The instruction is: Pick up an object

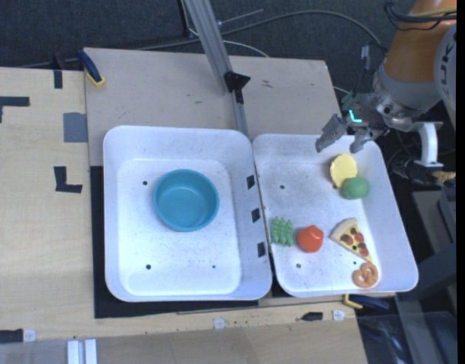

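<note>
My gripper [344, 139] hangs over the far right corner of the right bin [293, 165], fingers spread open with nothing between them. Just below it lies a yellow object [342, 168], with a green ball [355, 188] touching its lower right side. Further toward the front are a green bumpy toy [281, 230], a red tomato-like piece [310, 238], a pizza slice [353, 238] and a small pretzel [365, 275]. The left bin [126, 203] holds a blue bowl [186, 199].
A grey metal pole [213, 44] slants from the top down to the gap between the bins. The arm's orange and grey body [422, 44] fills the upper right. A yellow and blue clamp [93, 70] sits at the board's far left corner.
</note>
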`<state>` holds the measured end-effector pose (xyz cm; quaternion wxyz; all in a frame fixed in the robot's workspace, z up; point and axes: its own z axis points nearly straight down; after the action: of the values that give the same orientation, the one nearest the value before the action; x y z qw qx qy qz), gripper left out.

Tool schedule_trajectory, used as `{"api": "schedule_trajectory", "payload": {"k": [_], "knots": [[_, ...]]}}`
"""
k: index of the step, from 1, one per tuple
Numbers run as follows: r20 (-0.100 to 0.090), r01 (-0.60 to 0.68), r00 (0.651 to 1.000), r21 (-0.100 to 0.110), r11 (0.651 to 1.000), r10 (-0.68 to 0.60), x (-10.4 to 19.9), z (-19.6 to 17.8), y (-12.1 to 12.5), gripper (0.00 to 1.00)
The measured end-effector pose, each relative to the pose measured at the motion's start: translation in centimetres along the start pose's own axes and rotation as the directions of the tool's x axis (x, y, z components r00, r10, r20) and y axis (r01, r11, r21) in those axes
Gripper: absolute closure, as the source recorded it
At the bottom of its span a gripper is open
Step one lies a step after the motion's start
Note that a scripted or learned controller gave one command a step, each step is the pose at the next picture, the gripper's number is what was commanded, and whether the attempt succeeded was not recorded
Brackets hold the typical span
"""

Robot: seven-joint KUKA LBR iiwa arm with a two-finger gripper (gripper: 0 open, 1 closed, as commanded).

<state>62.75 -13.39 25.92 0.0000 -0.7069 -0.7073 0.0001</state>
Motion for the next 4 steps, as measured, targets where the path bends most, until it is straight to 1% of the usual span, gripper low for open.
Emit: {"api": "schedule_trajectory", "payload": {"k": [1, 2, 3, 4], "knots": [[0.000, 0.000, 1.000, 0.000, 1.000, 0.000, 0.0, 0.0, 0.0, 0.00], [-0.001, 0.000, 1.000, 0.004, 1.000, 0.000, 0.7, 5.9, -0.4, 0.00], [0.000, 0.000, 1.000, 0.004, 1.000, 0.000, 0.6, 10.2, -0.3, 0.00], [-0.001, 0.000, 1.000, 0.006, 1.000, 0.000, 1.0, 16.3, -1.1, 0.00]]}}
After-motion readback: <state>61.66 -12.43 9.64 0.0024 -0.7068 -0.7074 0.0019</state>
